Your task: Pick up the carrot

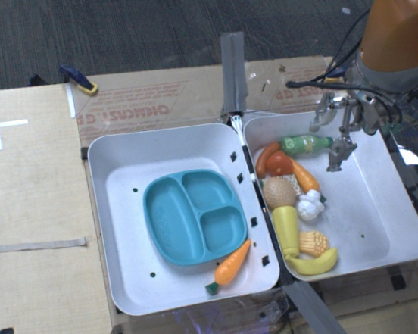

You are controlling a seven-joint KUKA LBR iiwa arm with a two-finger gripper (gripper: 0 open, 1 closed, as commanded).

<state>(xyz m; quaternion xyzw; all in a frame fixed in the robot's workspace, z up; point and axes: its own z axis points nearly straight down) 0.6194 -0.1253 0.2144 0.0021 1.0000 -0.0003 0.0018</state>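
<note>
While my grey arm (397, 31) with its orange band reaches in from the right, the counter (28, 217) below me carries two shallow white bins side by side. Within the left bin (119, 235) lies a teal divided plate (195, 216), and the carrot (230, 266) rests just off that plate's lower right edge, tilted, with its green tip toward the bin's front wall. Along the near-left side of the right bin (368, 218) a cluster of toy food is heaped: a banana (312, 263) at the front, corn (313, 243), a yellow piece (284, 225), a white garlic bulb (310, 204), a tan round item (278, 191), a red tomato (277, 163), a second orange carrot-like piece (304, 176) and a green bottle (307, 143) at the back. My end effector (339, 154) hangs over the right bin's back part, just beside the bottle, well apart from the carrot, with nothing between its fingers, which stand slightly apart.
</note>
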